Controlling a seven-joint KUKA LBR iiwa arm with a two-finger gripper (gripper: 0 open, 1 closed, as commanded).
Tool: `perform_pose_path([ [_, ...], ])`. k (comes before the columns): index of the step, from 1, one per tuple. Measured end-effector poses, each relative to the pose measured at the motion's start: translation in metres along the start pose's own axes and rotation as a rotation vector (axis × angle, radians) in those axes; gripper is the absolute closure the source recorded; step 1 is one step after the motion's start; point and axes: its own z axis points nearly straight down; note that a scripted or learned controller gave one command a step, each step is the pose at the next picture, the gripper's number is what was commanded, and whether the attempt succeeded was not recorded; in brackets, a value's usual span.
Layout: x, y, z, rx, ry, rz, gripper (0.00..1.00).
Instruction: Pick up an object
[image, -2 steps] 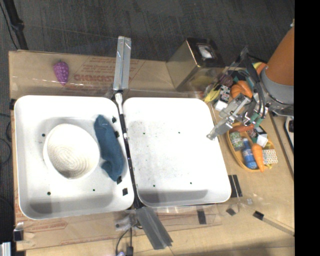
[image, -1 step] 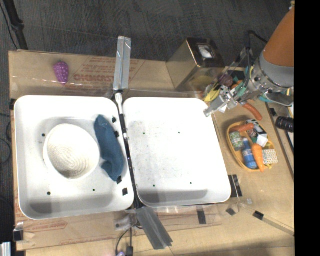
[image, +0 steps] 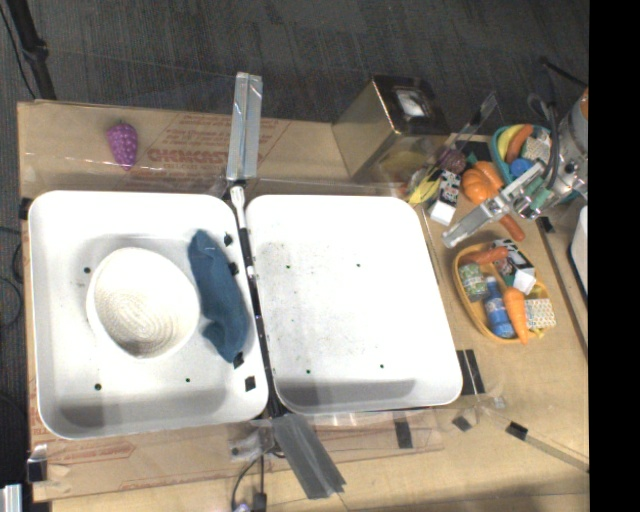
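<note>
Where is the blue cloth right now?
The blue cloth lies in the left bin, along its right side, just right of the white woven hat and close to the divider between the bins.

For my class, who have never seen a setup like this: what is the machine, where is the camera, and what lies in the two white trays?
One camera looks down at a slant on a bench. The left bin holds a white woven hat-like thing and a blue cloth beside it. The right bin sits next to it. The robot arm reaches in at the right; its hand hovers outside the bins, above a yellow basket of toys. Nothing shows between its fingers.
</note>
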Motion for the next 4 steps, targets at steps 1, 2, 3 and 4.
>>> perform_pose_path([
  [1, 0.0, 0.002, 0.064, 0.002, 0.004, -0.219, 0.0],
  [2, -0.006, 0.053, 0.031, 0.0, 0.0, 0.112, 0.0],
  [3, -0.006, 0.055, 0.023, 0.004, 0.001, 0.104, 1.0],
  [4, -0.058, 0.117, -0.026, 0.0, 0.001, -0.092, 1.0],
])
